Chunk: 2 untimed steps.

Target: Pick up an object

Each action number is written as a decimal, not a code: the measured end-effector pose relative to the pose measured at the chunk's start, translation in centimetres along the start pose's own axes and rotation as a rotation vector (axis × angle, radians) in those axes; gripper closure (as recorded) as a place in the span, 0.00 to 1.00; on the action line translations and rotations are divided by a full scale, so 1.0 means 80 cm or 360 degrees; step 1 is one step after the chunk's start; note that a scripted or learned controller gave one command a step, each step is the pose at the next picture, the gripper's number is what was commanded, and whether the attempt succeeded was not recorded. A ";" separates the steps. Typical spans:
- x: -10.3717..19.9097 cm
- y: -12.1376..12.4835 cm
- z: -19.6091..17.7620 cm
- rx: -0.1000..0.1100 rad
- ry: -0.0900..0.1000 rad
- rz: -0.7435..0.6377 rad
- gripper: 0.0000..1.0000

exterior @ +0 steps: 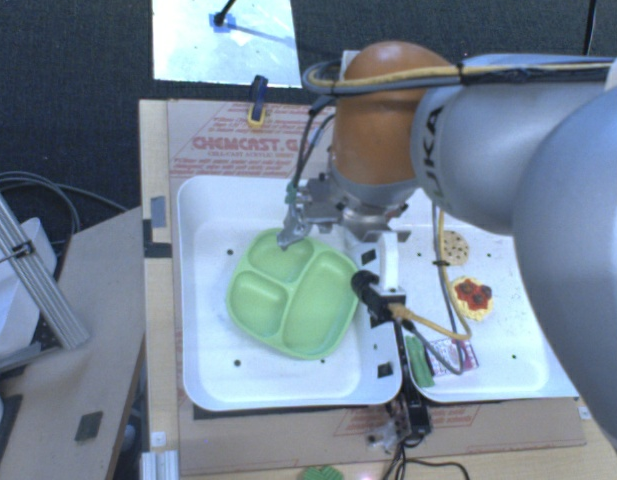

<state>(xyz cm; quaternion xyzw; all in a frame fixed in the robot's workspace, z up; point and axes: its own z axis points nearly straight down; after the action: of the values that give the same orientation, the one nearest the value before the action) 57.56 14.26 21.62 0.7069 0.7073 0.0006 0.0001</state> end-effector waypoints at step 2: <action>-0.028 -0.115 0.016 0.0009 0.0003 -0.0014 0.00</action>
<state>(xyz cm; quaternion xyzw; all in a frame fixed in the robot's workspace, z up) 48.36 12.05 20.34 0.7038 0.7104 -0.0006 -0.0027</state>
